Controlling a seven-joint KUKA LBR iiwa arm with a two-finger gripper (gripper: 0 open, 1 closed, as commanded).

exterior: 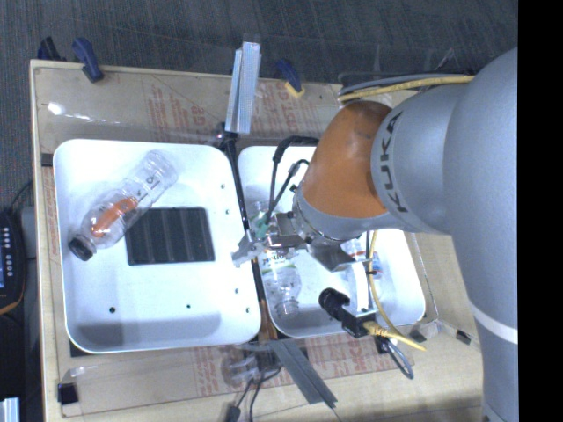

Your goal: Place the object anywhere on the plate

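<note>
Left bin (88, 315): plastic bottle (121, 206) at ten o'clock, beside dark plate (170, 236). Right bin (409, 301): end effector (274, 251), grip state cannot be told. Risk: round bottle likely rolls off plate if released carelessly.

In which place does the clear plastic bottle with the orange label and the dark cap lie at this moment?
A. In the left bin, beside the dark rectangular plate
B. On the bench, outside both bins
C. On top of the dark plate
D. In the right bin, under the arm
A: the clear bottle lies at a slant on the white floor of the left bin, up and to the left of the dark plate, and at most it meets the plate's upper-left edge.
</note>
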